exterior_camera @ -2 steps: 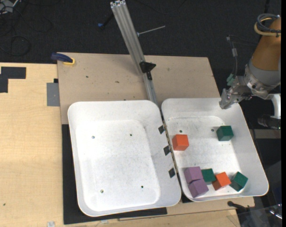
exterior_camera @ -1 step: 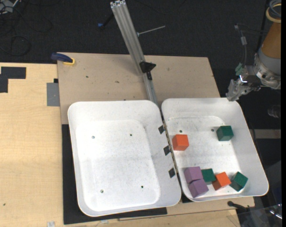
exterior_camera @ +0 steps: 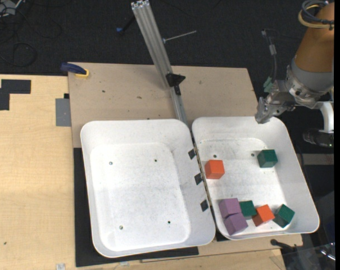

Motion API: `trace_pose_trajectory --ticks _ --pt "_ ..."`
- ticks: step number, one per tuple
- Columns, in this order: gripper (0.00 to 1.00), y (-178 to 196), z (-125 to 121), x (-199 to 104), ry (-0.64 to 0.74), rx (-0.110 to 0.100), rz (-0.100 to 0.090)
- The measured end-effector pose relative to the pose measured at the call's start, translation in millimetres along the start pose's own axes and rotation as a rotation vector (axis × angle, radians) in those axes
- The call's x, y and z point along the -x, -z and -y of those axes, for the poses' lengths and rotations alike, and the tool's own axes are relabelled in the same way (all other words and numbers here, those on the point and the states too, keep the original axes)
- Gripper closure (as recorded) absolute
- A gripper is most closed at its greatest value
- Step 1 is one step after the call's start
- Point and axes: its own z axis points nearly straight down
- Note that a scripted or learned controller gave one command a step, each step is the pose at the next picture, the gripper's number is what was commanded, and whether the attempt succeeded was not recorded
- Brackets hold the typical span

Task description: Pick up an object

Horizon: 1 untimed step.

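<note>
My gripper [exterior_camera: 263, 112] hangs over the far right corner of the right bin [exterior_camera: 298, 172], just above its rim, and from this slanted view I cannot tell how it is set, so I cannot count on it being ready to take anything. It carries nothing that I can see. The nearest block to me is the dark green one [exterior_camera: 267, 158], lying alone toward the far right part of the bin floor, with the orange block [exterior_camera: 214, 169] alone nearer the bin's left wall. The rest crowd the near edge: two purple blocks [exterior_camera: 232, 215] touching each other, a small green block [exterior_camera: 248, 208] just beside them, a second orange block [exterior_camera: 263, 214], and another green block [exterior_camera: 284, 214] tucked into the near right corner. The left bin [exterior_camera: 96, 207] lies beyond the divide. My worry starts with the rim: coming down from where I hang, I judge I could clip the bin's wall or land outside it. If I go for the near cluster, I may close on two blocks at once, or wedge one against its neighbour and push it away. The corner green block leaves little room against the wall. The lone dark green block looks the safest, though a slightly off-centre descent could nudge it and close on air.
</note>
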Motion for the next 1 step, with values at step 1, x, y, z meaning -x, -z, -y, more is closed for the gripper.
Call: trace_pose_trajectory --ticks 1 --pt "1.00 -8.7 6.5 -48.2 0.000 -0.002 0.000"
